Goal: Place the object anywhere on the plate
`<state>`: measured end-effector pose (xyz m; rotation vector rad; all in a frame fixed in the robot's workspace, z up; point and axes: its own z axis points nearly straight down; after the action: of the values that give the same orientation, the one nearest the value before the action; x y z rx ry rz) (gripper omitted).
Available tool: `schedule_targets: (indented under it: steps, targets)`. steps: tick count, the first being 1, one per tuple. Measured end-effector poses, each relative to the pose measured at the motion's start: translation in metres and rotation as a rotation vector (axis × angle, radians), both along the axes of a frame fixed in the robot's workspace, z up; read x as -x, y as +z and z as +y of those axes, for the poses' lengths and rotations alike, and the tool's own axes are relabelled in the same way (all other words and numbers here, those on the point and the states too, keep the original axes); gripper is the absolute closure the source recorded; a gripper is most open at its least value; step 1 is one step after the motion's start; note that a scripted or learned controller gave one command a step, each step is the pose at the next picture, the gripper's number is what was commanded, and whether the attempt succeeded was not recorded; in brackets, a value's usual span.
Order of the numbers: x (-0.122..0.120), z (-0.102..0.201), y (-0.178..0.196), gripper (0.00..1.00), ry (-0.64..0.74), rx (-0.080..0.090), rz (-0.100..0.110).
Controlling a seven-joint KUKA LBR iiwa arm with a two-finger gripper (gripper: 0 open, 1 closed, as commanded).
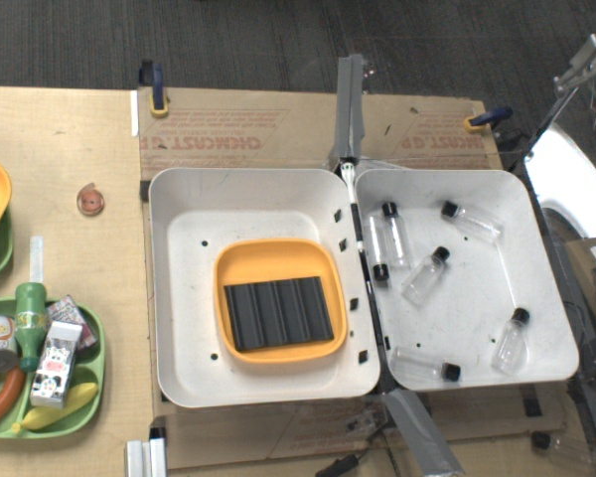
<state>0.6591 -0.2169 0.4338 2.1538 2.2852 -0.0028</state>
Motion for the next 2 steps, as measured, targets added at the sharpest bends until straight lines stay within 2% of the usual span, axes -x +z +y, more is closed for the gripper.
schedule_targets:
  steps: [1, 2]
  targets:
    - [0.059, -0.006, 0.007, 0.0, 0.2, -0.001, 0.002]
    - [0.125, -0.006, 0.005, 0.0, 0.508, -0.002, 0.002]
